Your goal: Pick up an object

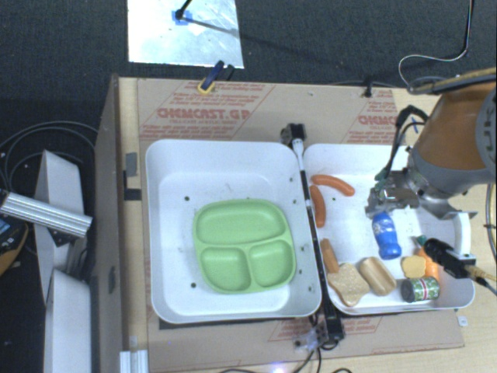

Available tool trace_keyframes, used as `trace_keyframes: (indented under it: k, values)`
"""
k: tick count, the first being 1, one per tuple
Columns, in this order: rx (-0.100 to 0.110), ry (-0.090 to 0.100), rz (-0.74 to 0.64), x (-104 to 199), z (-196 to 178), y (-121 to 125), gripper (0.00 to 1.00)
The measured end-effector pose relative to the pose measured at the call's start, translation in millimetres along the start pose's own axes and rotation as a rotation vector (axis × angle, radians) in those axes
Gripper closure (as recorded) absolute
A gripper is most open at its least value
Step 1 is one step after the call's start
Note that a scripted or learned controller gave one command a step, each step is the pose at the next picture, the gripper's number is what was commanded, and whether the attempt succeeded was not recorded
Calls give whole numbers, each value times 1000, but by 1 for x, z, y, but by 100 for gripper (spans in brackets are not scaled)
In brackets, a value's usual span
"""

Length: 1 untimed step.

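A cardboard-covered bench (233, 107) on dark carpet carries two white bins. The left bin (167, 208) holds a green divided plate (245, 243). In the right bin (466, 290), the gripper (386, 200) hangs directly over a blue bottle (386, 235); its state I cannot tell. Around the bottle lie sausages (332, 184), bread (348, 284), and a small can (420, 290)

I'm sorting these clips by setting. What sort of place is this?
Probably a robotics lab bench, not a kitchen: the robot arm reaches over two white bins, toy food such as a hot dog lies in the right one, and loose cables trail beside the bench.
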<state>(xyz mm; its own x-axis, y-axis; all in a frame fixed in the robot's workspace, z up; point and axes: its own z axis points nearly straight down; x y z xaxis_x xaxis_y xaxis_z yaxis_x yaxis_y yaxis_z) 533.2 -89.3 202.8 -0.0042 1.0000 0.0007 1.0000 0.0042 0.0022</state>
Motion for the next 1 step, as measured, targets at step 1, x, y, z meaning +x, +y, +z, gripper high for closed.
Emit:
trace_keyframes:
  k: [1]
  values:
    - [0, -3, 3, -43, -27, -9, 100]
